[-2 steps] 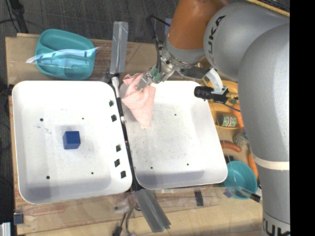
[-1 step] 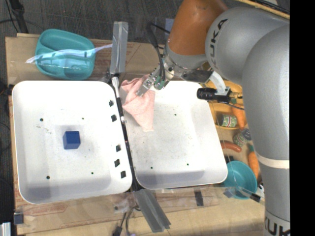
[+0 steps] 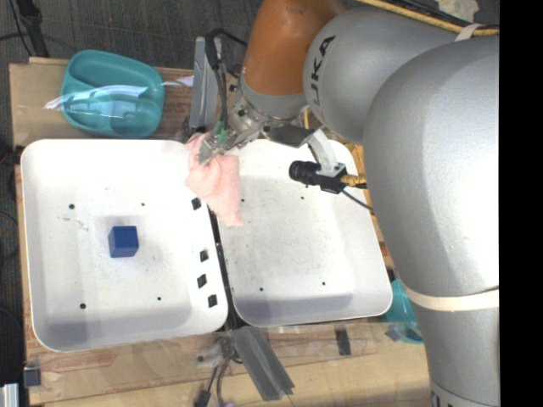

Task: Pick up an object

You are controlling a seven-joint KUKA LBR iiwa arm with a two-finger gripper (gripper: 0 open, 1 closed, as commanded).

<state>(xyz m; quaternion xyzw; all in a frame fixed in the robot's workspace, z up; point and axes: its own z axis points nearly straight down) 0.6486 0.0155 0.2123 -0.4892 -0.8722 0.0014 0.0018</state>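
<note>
blue cube point(image 3: 124, 241) lies in left bin point(image 3: 59, 287); gripper point(image 3: 217, 143) pinches pink cloth point(image 3: 218, 185).

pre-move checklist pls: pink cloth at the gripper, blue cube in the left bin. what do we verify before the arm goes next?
1. Hold on pink cloth: cannot tell. Its top bunches right at the gripper; the contact itself is hidden.
2. Cloth lifted off the bins: cannot tell. Its lower end hangs over the divide between left bin and right bin.
3. Blue cube out of the way: ok. It sits apart, mid left bin.
4. Teal container clear of the arm: ok. It lies beyond the left bin's far edge.
</note>
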